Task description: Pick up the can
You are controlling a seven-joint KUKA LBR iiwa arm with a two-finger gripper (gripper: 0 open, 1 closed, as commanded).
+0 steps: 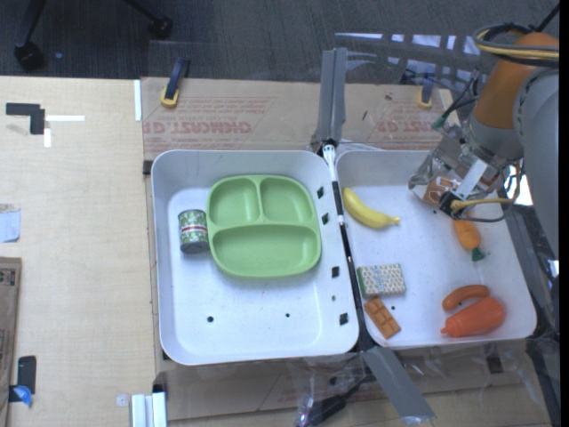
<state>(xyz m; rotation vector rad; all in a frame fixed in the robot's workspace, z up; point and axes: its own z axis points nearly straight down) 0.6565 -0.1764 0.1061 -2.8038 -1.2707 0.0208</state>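
- The bench [71, 238] is of pale wood, with a brown cardboard sheet [240, 114] under two shallow white bins; behind them is a dark carpet floor [267, 16].
- The left bin [240, 327] bears a green divided plate [264, 225], and the can [193, 231] lies just beside the plate's left edge, touching or almost touching it.
- The grey arm [520, 96] with its orange band reaches down from the right, and the gripper [444, 189] is low over the back of the right bin [418, 256], well apart from the can.
- Whether the gripper is open or closed, I cannot tell.
- The can is small, with a printed label.
- In the right bin are a smooth banana [369, 210], a speckled sponge [382, 279], a carrot [474, 318] and a sausage [464, 295].
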